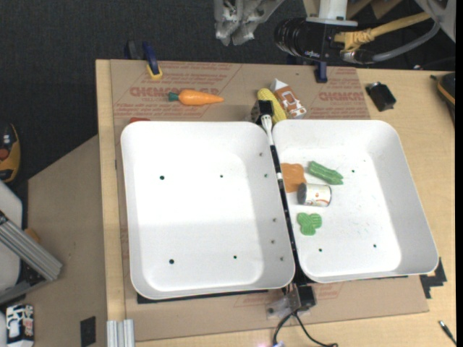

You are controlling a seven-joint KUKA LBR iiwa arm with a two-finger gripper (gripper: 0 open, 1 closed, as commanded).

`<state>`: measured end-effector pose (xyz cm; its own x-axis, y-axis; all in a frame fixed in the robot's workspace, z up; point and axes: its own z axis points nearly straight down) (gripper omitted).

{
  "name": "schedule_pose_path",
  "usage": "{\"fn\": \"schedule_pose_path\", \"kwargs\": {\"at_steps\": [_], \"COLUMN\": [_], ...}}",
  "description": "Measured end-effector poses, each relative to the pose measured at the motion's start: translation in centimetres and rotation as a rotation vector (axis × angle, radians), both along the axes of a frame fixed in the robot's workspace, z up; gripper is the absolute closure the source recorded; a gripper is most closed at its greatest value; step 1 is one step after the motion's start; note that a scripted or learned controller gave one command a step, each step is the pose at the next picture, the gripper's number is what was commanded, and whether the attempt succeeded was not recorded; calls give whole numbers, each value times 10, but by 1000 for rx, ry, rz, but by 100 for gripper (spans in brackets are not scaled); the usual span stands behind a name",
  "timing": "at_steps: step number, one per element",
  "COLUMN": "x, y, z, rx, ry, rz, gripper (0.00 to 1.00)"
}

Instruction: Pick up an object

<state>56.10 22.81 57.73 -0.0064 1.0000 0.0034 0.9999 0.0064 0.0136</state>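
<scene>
Camera view: bench board (217,85) bears faint red lettering, unreadable.

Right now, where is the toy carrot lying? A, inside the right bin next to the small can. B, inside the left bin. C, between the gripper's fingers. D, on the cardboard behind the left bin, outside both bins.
D: the toy carrot lies on the cardboard just beyond the left bin, touching no bin wall, well away from the gripper.

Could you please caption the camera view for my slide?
Gripper above bench; right bin holds small toy items.
</scene>
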Motion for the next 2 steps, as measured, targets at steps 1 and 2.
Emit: {"fn": "schedule_pose_path", "kwargs": {"at_steps": [1,2], "x": [0,0], "y": [0,1], "z": [0,11], "rx": [0,1], "ry": [1,-4], "rz": [0,1], "gripper": [0,100]}}
